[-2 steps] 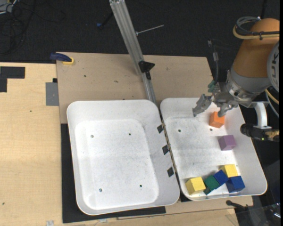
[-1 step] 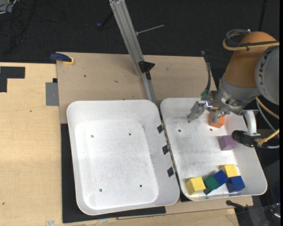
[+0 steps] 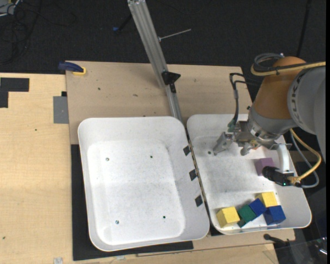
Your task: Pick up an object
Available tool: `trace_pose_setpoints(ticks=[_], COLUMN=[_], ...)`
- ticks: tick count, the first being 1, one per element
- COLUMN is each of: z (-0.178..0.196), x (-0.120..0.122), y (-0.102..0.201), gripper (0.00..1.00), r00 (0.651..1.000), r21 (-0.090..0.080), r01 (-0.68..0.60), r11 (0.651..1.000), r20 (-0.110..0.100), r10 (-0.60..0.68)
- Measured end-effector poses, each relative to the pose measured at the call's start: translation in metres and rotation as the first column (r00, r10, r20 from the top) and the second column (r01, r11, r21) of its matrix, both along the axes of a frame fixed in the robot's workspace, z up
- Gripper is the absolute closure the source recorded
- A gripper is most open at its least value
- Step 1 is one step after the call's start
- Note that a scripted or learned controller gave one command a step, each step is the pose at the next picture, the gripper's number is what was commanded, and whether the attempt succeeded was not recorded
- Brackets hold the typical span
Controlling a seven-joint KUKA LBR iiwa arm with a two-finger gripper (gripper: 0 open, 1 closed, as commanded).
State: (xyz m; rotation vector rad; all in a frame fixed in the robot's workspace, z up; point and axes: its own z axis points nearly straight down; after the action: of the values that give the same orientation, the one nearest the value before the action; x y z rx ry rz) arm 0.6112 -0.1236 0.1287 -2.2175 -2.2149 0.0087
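Overhead, the gripper (image 3: 231, 143) hangs with fingers spread and nothing between them in the right bin (image 3: 220, 172), well apart from the coloured blocks (image 3: 252, 209) clustered at its near edge

No Legible Markings

Nothing can be read here: the two white bins (image 3: 133, 126), the wooden bench (image 3: 27, 164) and the coloured blocks (image 3: 252, 209) bear no legible words, labels, brand names or numbers at this resolution
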Motion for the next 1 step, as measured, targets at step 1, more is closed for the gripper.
trace_pose_setpoints(ticks=[1], z=[0.0132], x=[0.0012], y=[-0.0022], gripper=[1.00], r00=[1.000], r21=[-0.001], r01=[0.007], r11=[1.000], r20=[0.005], r10=[-0.007])
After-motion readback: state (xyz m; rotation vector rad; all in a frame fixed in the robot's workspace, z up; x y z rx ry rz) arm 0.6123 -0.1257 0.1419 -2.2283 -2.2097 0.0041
